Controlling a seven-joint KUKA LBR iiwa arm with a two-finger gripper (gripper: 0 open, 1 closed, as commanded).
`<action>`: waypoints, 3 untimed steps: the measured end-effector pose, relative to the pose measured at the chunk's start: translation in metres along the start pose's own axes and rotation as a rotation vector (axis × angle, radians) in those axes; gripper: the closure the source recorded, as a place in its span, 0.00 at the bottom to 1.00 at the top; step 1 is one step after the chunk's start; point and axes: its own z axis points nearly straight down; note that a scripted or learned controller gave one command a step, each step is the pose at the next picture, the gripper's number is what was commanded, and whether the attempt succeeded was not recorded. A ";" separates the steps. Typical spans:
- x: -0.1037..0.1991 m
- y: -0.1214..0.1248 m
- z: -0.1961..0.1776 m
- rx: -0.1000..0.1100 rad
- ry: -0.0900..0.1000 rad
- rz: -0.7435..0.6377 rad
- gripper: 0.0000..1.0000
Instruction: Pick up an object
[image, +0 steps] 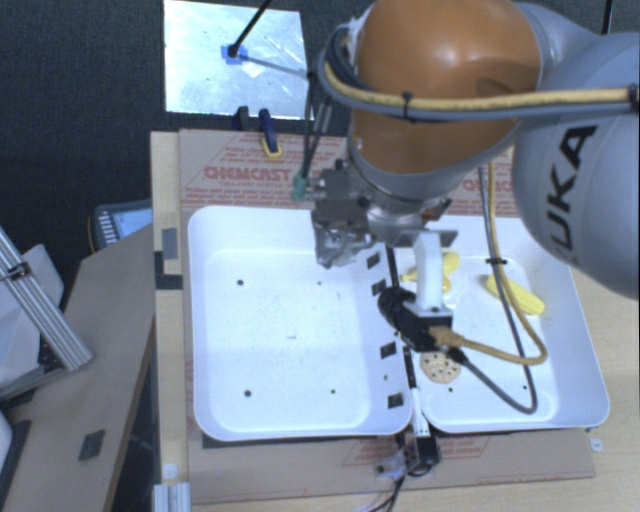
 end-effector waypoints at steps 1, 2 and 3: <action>0.031 -0.017 -0.082 -0.022 0.011 -0.007 1.00; 0.039 -0.018 -0.133 -0.021 0.010 -0.005 1.00; 0.038 -0.018 -0.130 -0.016 0.007 -0.005 0.00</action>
